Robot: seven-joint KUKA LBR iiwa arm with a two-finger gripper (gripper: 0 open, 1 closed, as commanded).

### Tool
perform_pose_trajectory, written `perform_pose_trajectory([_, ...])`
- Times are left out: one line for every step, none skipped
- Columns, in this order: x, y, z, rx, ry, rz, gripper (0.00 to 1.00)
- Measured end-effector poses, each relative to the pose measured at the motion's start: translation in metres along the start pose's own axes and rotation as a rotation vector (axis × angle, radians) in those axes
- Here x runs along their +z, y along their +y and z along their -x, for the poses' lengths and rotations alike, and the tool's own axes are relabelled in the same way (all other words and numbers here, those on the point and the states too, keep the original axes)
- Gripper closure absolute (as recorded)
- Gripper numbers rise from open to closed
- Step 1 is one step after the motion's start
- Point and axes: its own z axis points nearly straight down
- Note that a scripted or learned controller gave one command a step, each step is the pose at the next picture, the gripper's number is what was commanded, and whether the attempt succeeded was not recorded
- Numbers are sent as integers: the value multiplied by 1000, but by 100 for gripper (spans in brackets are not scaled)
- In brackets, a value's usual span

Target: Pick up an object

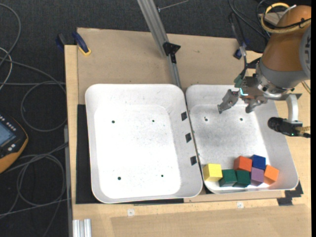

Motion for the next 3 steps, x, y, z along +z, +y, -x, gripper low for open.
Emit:
perform_pose_trajectory([-2,0,0,0,-1,3,0])
perform_pose_trajectory([47,7,-7,0,-1,-1,0])
perform_pose_trajectory([91,4,-3,1,-1,-2,0])
